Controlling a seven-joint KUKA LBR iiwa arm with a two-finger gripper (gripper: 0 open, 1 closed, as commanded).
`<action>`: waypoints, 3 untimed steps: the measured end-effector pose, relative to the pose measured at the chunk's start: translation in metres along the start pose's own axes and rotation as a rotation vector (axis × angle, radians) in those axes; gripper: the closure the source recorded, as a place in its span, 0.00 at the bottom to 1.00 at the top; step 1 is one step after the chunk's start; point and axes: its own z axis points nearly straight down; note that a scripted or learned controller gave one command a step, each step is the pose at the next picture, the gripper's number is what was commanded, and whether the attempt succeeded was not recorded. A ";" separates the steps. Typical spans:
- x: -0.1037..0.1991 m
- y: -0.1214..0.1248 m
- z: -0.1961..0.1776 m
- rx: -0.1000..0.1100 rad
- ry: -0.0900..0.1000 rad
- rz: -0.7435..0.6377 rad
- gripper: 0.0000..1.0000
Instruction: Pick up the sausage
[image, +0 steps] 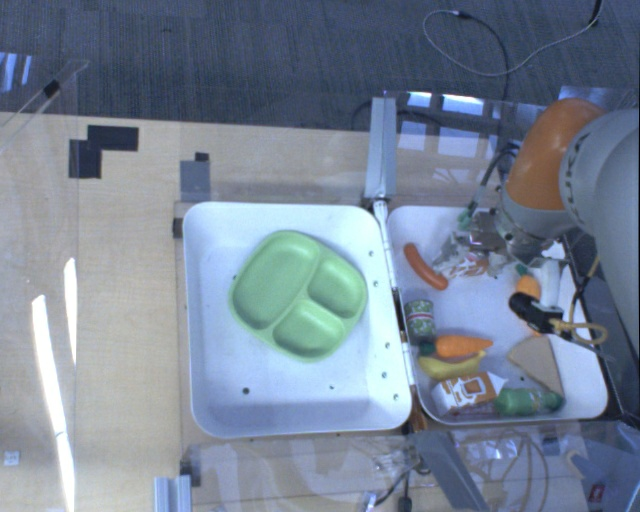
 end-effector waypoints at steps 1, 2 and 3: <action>0.008 0.028 0.024 0.058 -0.009 -0.091 0.00; 0.010 0.029 0.025 0.052 -0.012 -0.037 0.00; 0.019 0.031 0.025 0.042 -0.010 0.067 0.00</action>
